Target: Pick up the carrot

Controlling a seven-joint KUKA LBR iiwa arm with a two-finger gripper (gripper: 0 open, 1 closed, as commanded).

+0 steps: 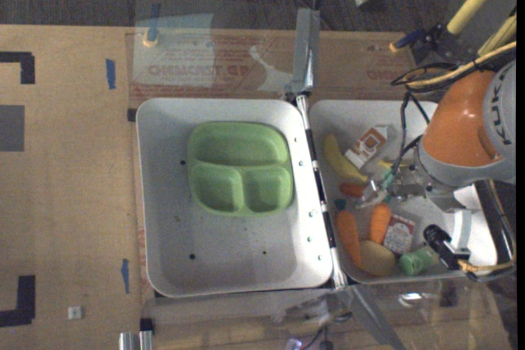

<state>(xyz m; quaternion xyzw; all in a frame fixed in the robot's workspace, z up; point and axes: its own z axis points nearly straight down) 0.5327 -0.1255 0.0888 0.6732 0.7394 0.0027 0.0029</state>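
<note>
Far to the tool's left sits a green plate (240, 168) in the left bin (164, 258). The carrot (380, 222) lies just below the tool (392, 186), hemmed by another orange piece (349, 238) and a small box (399, 234). Whether the tool is open, I cannot tell. It could easily catch a neighbour instead.

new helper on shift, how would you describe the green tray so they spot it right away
Look at the left white bin, the one away from the arm. The green tray lies in its upper half: lime-coloured, rounded, split into three compartments, and nothing else lies in that bin.
</note>
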